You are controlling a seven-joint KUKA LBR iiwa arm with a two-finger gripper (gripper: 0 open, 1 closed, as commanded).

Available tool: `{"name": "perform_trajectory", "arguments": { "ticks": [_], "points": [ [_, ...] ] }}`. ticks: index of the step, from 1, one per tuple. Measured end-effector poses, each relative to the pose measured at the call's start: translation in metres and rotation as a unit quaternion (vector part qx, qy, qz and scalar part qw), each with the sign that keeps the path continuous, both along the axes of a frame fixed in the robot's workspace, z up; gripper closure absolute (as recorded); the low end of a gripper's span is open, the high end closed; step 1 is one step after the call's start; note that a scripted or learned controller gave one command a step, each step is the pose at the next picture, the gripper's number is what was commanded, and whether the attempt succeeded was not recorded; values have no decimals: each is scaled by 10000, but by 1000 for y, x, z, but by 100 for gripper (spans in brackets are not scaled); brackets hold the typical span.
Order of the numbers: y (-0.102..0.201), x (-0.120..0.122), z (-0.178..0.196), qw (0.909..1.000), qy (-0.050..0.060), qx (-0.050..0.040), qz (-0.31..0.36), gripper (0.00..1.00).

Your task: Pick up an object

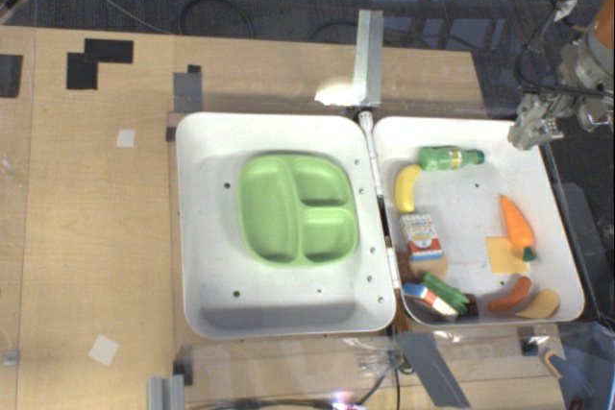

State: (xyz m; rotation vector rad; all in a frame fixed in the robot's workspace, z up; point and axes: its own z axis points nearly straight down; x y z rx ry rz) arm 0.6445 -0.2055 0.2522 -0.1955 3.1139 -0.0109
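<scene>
A: Wooden bench [86, 235], two bins. Left bin [207, 302] has just a green tray [296, 208]. Right bin [562, 235] has the goods: banana [406, 188], green bottle [450, 157], carrot [517, 224].

B: And the gripper [534, 125]?

A: Parked over the right bin's far corner, holding nothing. Open or closed, can't tell. Looks like the approach step; next it needs to drop onto something, bottle's nearest.

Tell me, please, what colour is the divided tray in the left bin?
Light green tray, clearest in the camera view.
</scene>
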Motion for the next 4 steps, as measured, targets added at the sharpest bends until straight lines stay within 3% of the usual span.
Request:
{"name": "perform_trajectory", "arguments": {
  "ticks": [1,2,3,4],
  "points": [
    [66,28,13,9985,50,45,-542,100],
    [-2,26,30,9978,48,2,657,100],
    [62,11,26,9991,60,41,-423,100],
    [-1,25,-61,9908,95,15,1351,100]
  ]
}}
